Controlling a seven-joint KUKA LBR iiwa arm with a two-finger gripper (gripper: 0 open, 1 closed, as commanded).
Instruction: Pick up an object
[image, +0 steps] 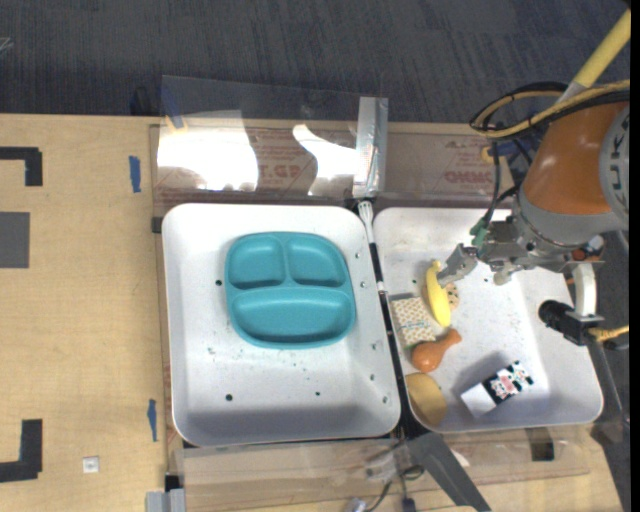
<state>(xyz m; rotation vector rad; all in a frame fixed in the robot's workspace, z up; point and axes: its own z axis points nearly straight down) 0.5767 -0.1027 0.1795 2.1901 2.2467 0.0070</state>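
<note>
The pincer (468, 256) hangs over the right bin (560, 400), its grey metal fingers reaching toward the upper end of the banana (436, 294); whether they are spread or pressed together I cannot tell, as they blur against the white floor, and nothing shows between them. Behind it the arm (565, 160) rises, its orange band cut off by the picture's edge, with yellow and black cables looping above. The banana lies upright in the picture, just beside the pincer's tip but seemingly apart from it. Below the banana sits a small patterned piece (410, 318), partly covered by it. Further below lies an orange drumstick-shaped toy (435, 351), then a tan rounded object (427, 396) at the bin's lower rim, its form hard to make out. Away from the banana, toward the bin's lower corner, lies a white box with dark print (497, 387). Across the divider from the banana, the left bin (190, 380) holds a teal divided plate (290, 288). Both bins rest on the worktop (70, 330).
</note>
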